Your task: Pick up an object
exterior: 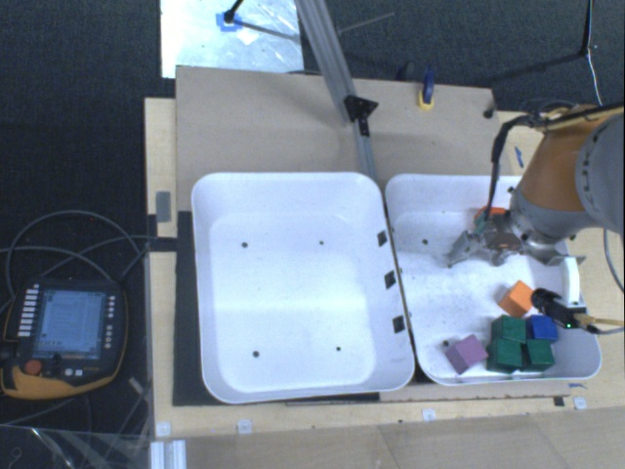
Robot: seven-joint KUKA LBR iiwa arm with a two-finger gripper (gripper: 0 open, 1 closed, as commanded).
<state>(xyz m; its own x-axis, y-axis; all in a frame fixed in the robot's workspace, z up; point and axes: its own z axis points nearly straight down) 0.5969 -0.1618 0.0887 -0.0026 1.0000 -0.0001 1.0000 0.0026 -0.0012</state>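
Blocks (518, 335) crowd the right bin (430, 291) corner; your gripper (469, 249) hangs apart, grip state unclear, so it may push 2 together

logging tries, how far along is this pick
Done: the arm has reached into the right bin. In hand: the gripper sits above bare floor, nothing between its fingers. Left: the purple block, orange block, green blocks and blue block lie ungrasped.

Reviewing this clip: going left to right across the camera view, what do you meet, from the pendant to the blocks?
Teach pendant → left bin → right bin → purple block → gripper → orange block → blue block.
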